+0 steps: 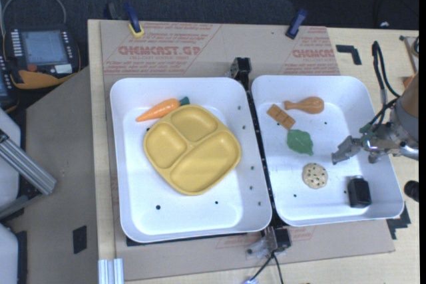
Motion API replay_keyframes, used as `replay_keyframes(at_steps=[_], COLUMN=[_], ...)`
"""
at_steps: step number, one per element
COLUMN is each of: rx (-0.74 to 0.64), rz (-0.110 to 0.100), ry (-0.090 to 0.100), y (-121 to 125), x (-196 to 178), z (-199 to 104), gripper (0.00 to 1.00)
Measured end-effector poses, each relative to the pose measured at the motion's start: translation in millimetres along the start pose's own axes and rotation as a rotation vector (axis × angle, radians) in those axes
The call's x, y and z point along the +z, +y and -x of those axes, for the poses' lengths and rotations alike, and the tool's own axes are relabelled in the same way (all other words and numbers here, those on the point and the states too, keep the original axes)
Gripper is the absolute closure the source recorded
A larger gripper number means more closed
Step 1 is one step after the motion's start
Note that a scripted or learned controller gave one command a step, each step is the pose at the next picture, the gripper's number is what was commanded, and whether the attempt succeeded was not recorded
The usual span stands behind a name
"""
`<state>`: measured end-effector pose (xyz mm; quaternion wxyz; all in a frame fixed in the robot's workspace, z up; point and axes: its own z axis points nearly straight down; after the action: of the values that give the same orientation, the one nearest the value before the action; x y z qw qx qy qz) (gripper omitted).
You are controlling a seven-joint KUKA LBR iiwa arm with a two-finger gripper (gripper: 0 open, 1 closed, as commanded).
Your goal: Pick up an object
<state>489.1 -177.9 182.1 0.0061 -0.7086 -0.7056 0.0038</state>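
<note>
We look down on a pale wooden worktop (100,143) covered by a brown cardboard sheet (219,46) printed with red lettering, clipped at its upper edge by two blue clamps (135,20). Dark carpet fills the top of the frame, and a grey handheld control pendant with a screen (41,53) lies at the upper left.

Two shallow white plastic bins sit side by side. The left bin (133,196) holds a yellow three-compartment plate (192,148), with an orange toy carrot (158,110) touching its upper left rim. The right bin (379,203) holds a tan toy drumstick (305,105), a brown waffle-like block (281,117), a green leaf-shaped toy (300,142), a round speckled cookie (314,175) and a small black block (359,191).

The pincer (363,146) reaches in at the right of the frame, over the right bin, above the black block and right of the cookie. Its grey fingers are spread apart with nothing between them.
</note>
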Motion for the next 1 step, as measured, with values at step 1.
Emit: replay_keyframes(at_steps=[1], rx=[-0.004], rz=[0.013], ry=[-0.003], y=[3.4], x=[-6.5], z=[-0.5], gripper=[0.00])
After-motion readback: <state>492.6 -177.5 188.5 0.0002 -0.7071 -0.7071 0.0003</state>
